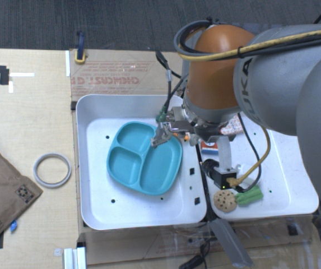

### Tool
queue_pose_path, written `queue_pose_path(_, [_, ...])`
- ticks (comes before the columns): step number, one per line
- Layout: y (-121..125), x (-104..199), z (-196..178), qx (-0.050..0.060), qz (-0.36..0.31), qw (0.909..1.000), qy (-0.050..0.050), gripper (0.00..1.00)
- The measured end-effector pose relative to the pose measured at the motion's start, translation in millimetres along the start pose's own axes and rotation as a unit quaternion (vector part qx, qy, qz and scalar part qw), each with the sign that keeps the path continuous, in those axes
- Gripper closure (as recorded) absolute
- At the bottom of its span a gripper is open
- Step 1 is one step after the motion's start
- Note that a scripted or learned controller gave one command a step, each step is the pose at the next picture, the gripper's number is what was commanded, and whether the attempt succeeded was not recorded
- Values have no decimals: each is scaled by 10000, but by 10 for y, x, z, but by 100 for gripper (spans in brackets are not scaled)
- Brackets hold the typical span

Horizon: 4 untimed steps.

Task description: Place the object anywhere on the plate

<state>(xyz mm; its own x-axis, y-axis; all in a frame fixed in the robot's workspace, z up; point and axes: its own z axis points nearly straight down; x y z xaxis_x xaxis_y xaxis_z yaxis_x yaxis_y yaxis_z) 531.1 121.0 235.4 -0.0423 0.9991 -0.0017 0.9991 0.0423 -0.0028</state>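
The blue plate (pixel 144 159) with 3 sections lies in the left bin (pixel 93 195). A cookie (pixel 224 201) and green piece (pixel 249 196) sit in the right bin (pixel 294 200). Tape ring (pixel 52 168) rests on the wooden bench (pixel 20 116). The claw (pixel 161 134) hangs above the plate's upper right rim; its opening cannot be told.

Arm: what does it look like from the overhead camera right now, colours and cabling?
The arm is grey with a rounded orange band above the wrist. A yellow-and-black cable runs along it, and thin black wires hang near the gripper.
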Motion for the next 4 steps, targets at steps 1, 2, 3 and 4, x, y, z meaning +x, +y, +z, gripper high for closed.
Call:
queue_pose_path(1, [0,-2,0,0,2,10000,0,0])
queue_pose_path(2, [7,-19,-79,11,21,10000,-9,100])
queue_pose_path(3, [-375,-223,456,13,-1227,9924,3,100])
queue_pose_path(4, [-374,-225,455,10,-1227,9924,2,0])
